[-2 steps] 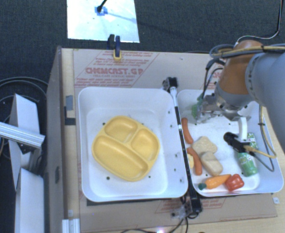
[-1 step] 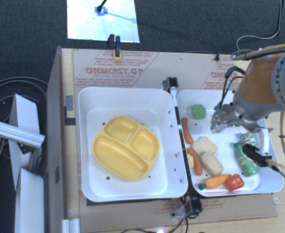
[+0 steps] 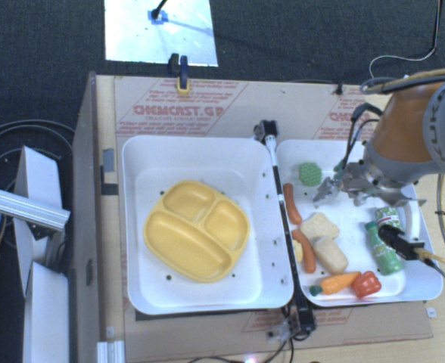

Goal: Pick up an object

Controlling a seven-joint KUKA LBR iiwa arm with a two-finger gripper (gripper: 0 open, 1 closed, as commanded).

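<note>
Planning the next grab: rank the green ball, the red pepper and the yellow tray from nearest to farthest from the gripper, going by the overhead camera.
Measured from the gripper in the right bin:
1. Green ball, just to its left in the same bin.
2. Red pepper, at that bin's near edge, well below the gripper in the view.
3. Yellow tray, across the divider in the left bin.
</note>
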